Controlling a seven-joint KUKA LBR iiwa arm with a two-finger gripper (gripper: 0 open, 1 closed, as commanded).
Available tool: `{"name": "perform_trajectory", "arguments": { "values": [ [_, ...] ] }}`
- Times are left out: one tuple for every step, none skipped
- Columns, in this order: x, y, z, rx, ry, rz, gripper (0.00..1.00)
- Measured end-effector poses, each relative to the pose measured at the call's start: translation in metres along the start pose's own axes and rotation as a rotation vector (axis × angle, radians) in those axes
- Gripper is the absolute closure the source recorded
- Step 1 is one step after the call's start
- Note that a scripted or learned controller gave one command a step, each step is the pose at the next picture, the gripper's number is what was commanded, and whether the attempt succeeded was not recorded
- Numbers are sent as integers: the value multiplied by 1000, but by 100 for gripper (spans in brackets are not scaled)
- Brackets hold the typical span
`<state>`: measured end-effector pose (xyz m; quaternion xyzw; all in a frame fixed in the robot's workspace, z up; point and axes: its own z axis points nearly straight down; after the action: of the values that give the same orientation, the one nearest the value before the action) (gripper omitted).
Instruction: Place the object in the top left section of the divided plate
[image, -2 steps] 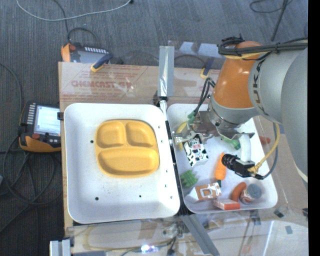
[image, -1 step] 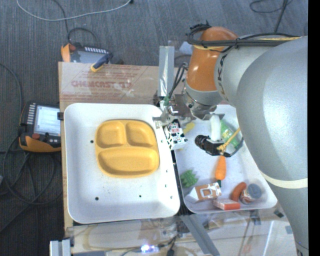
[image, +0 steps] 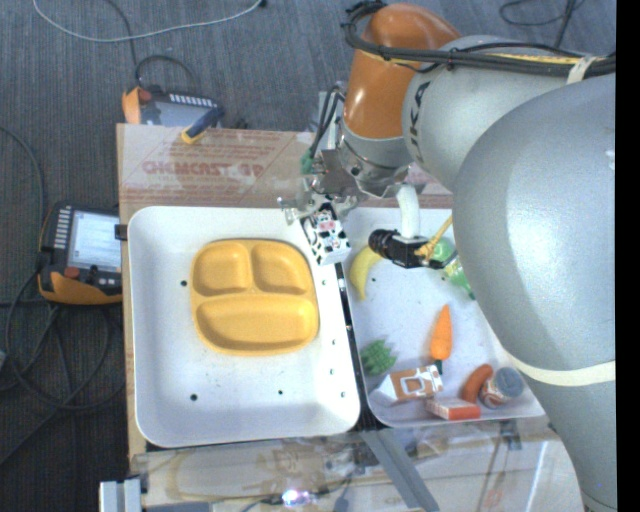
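Two white bins sitting side by side: left bin (image: 150, 400) carrying yellow divided plate (image: 255, 296), sections bare. Gripper (image: 322, 222) hovering over bins' shared rim, pinching small black-and-white object (image: 328, 238), long axis running near-vertical. Faded red lettering on cardboard (image: 200, 168) behind, unreadable.

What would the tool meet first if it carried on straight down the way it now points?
Probably the top right rim of the left bin, beside the yellow divided plate. The tool hangs over that edge, where the two bins meet; depth is unclear from one slanted view.
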<state>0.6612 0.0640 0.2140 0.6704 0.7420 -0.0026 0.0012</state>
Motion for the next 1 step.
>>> {"name": "perform_trajectory", "arguments": {
  "values": [
    [-22, 5, -7, 0, 0, -73, 100]
  ]
}}
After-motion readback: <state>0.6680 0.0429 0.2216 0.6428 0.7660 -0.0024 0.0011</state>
